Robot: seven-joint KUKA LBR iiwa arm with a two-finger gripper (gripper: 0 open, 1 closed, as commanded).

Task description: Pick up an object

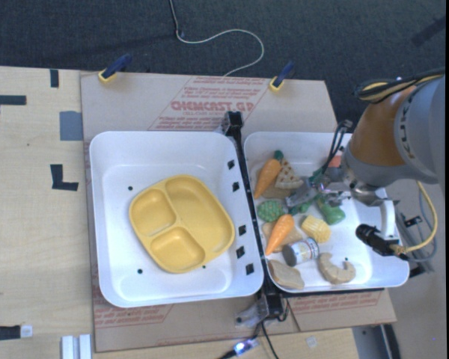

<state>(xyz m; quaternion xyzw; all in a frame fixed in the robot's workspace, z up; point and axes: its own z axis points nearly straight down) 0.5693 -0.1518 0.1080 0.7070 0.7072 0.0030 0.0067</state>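
Hand [314,193] low in right bin [389,275], grip state unclear; green toy [332,214] just beside it, toward table's near edge.

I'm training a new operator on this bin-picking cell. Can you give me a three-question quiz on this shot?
1. True or false: the yellow tray lies in the right bin.
2. How many carrots are there? A) one B) two C) four
3. Fill in: the gripper hovers over the ___ bin.

Key: 1 false, it lies in the left bin; 2 B, upper carrot and lower carrot; 3 right.
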